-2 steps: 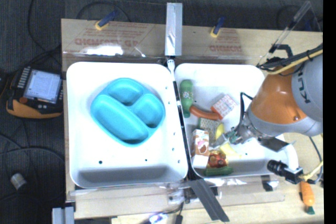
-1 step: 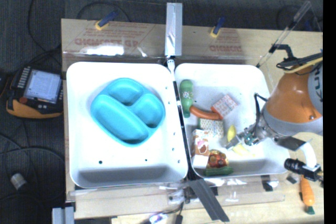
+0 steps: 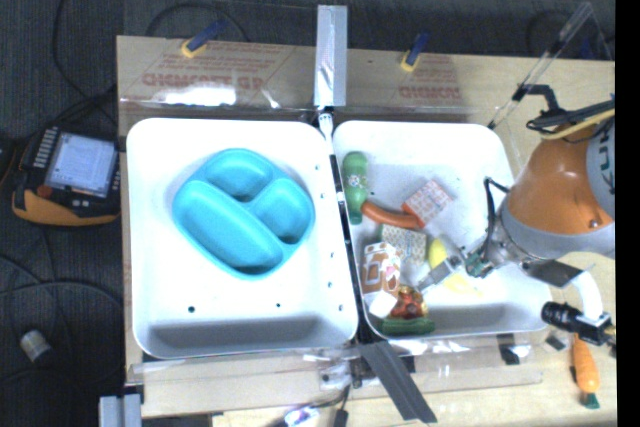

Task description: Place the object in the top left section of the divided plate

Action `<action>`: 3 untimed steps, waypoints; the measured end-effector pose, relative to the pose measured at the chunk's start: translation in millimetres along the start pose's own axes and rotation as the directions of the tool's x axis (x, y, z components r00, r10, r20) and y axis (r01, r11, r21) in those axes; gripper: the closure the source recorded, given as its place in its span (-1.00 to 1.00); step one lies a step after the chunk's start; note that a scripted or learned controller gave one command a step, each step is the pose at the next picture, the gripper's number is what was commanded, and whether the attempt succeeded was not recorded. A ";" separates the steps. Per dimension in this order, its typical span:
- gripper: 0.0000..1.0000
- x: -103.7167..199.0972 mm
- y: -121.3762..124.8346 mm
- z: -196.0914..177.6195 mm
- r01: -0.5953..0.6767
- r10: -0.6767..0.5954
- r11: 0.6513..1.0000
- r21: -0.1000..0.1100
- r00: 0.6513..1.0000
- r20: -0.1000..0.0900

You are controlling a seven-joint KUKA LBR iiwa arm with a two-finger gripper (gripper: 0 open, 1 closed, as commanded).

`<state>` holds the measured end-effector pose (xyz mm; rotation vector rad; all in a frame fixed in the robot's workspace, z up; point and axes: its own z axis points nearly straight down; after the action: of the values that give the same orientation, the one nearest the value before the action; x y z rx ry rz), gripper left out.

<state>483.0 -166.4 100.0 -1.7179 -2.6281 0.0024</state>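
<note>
The blue divided plate [image 3: 243, 211] lies tilted in the left bin [image 3: 160, 305], with nothing in its three sections. My gripper [image 3: 446, 269] is low in the right bin [image 3: 480, 155], coming in from the right below the orange wrist band [image 3: 555, 190]. Its tip sits among the toy food, right beside a small yellow piece [image 3: 437, 252] and over a pale yellow piece [image 3: 459, 284]. I cannot see anything held in it.
The right bin also holds a green bottle-like item [image 3: 354, 173], an orange-red sausage [image 3: 388, 213], a pink checkered packet [image 3: 428, 200], a patterned packet [image 3: 403, 240], a white and brown box [image 3: 380, 267] and a red and green item [image 3: 405, 307]. The bins' shared wall [image 3: 340, 235] stands between gripper and plate.
</note>
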 end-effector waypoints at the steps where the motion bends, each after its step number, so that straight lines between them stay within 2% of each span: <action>1: 1.00 1.6 0.0 -8.0 0.001 -0.001 1.000 0.002 1.000 -0.004; 2: 1.00 4.5 4.6 10.2 0.157 -0.157 0.988 -0.004 0.988 0.008; 3: 1.00 33.8 20.2 9.4 0.325 -0.325 0.946 -0.007 0.945 0.021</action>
<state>487.9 -127.4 90.5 -1.2699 -2.8957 0.0055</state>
